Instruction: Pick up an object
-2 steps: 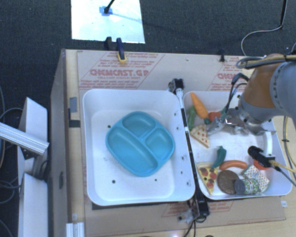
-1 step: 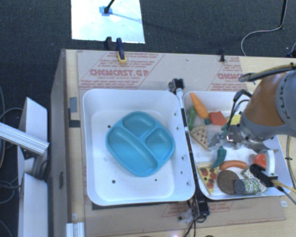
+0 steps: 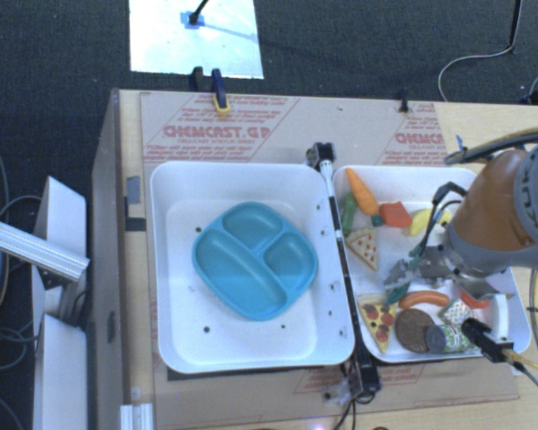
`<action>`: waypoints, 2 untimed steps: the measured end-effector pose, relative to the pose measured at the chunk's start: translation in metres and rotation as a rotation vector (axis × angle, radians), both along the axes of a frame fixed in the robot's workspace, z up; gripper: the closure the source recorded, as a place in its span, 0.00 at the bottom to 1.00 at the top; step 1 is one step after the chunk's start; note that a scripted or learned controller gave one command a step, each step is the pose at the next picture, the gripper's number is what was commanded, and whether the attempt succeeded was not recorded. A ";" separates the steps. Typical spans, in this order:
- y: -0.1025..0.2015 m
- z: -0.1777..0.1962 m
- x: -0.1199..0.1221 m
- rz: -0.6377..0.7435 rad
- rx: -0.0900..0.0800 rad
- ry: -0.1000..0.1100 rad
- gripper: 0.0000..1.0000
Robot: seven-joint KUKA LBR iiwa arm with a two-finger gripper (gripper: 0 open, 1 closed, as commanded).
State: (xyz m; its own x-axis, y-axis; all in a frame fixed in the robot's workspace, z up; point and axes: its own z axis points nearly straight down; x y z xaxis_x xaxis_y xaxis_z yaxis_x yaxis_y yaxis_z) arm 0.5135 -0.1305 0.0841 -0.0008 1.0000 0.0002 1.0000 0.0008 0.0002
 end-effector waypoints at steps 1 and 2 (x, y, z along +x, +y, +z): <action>-0.021 0.051 0.106 0.003 -0.002 -0.005 0.00; 0.010 0.000 0.034 0.000 0.000 0.000 0.00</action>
